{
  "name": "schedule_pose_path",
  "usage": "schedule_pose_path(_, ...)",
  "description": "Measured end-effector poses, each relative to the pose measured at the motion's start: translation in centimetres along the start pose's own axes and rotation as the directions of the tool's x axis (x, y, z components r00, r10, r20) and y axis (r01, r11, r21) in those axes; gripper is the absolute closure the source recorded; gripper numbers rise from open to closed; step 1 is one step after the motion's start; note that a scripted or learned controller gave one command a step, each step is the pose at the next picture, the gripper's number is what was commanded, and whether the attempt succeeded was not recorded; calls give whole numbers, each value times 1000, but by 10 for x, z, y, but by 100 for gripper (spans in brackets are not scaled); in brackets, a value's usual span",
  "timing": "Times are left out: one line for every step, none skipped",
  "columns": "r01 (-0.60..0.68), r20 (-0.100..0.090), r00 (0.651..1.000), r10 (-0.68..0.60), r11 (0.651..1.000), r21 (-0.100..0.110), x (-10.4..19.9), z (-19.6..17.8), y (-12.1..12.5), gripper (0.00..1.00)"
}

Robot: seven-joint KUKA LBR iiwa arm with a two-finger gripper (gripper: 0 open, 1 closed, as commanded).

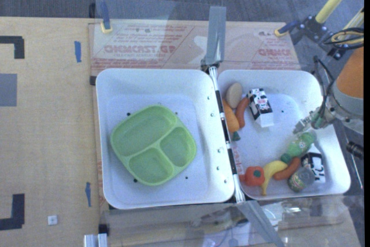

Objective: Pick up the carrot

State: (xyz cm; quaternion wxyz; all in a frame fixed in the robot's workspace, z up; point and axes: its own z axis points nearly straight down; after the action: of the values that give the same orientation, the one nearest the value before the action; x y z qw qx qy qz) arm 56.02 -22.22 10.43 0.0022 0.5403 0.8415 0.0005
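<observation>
Carrot lies at nine o'clock in the right bin, pressed along the wall beside a red sausage and a tan potato. My end effector hangs near the three o'clock rim, well apart from it; I cannot tell how it is set. That wall, I judge, will crowd any grasp.
</observation>
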Motion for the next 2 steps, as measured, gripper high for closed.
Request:
schedule_pose_path(118, 0, 993, -118, 993, -1, 43, -91, 36, 100)
schedule_pose_path(-351, -3, 936, 351, 936, 6, 97, -94, -40, 100)
